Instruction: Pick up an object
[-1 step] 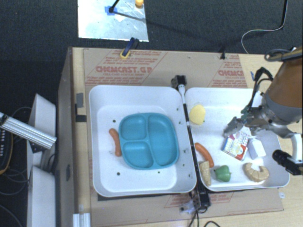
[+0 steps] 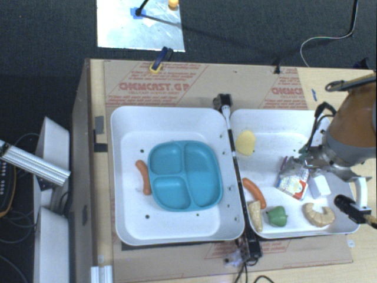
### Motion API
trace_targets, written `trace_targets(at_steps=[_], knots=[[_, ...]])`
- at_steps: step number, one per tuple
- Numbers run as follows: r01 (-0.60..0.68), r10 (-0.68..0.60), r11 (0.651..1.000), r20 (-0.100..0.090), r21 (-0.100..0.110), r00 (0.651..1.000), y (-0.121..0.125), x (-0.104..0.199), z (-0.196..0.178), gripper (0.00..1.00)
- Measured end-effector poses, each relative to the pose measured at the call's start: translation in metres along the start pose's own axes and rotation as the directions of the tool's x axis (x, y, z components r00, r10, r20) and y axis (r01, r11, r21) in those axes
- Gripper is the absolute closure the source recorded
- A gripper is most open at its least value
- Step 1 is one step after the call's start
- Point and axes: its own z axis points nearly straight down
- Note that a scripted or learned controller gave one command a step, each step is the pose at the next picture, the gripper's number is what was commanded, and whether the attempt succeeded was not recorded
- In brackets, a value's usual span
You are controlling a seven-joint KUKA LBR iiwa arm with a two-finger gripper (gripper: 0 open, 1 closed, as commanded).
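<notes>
A dark grey carpeted floor [image 2: 47, 52] is seen around a bench topped with printed brown cardboard [image 2: 177, 81]. A shiny square metal sheet [image 2: 126, 25] lies on the far floor; black cables [image 2: 330, 37] trail at far right.

Open floor behind lemon [image 2: 245, 141]; crowded front edge.

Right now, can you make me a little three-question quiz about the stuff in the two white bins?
1. True or false: the blue tray sits in the left bin.
2. Which lies beside the blue tray? A) sausage B) banana C) spoon
3. Fill in: the green pepper lies between the corn cob and the ____.

Key: 1 true. 2 A. 3 croissant.
</notes>
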Motion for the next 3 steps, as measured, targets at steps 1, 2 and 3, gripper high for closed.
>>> trace_targets(at_steps=[1, 2, 3], knots=[[0.003, -0.003, 1.000, 0.001, -0.004, 1.000, 0.064, 0.004, 0.017, 0.00], [0.004, -0.004, 1.000, -0.001, -0.005, 1.000, 0.125, 0.047, 0.050, 0.00], [0.005, -0.005, 1.000, 0.000, -0.005, 1.000, 0.142, 0.063, 0.050, 0.00]])
